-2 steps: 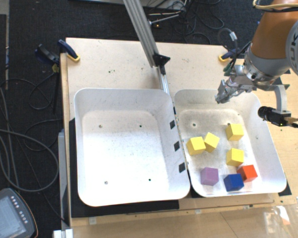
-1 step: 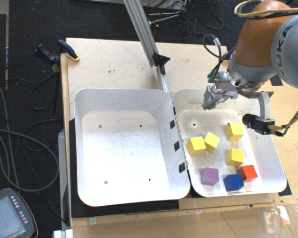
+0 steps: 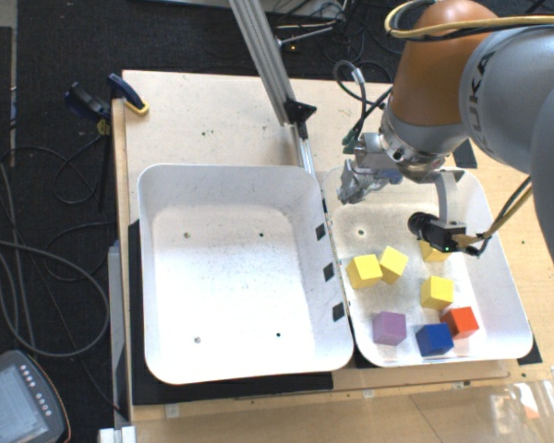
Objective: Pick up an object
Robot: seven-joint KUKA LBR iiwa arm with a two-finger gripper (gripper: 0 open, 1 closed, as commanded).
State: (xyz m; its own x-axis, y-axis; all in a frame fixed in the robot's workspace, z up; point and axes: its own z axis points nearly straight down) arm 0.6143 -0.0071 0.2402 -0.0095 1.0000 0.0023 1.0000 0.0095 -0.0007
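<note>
Pick hasn't really started yet, no grasp and everything's still to do. The gripper (image 3: 358, 185) hangs over the right bin (image 3: 499, 275) at its far end; can't tell if it's got anything. The yellow cubes (image 3: 379, 268) lie just below it, toward the camera, untouched.

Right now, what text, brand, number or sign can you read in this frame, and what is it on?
"KU", partial grey lettering running down the arm casing and cut off by its curve.
Screen of the handheld pendant at the lower left: too small and blurred to read.
Nothing legible on the bins or blocks.
</note>
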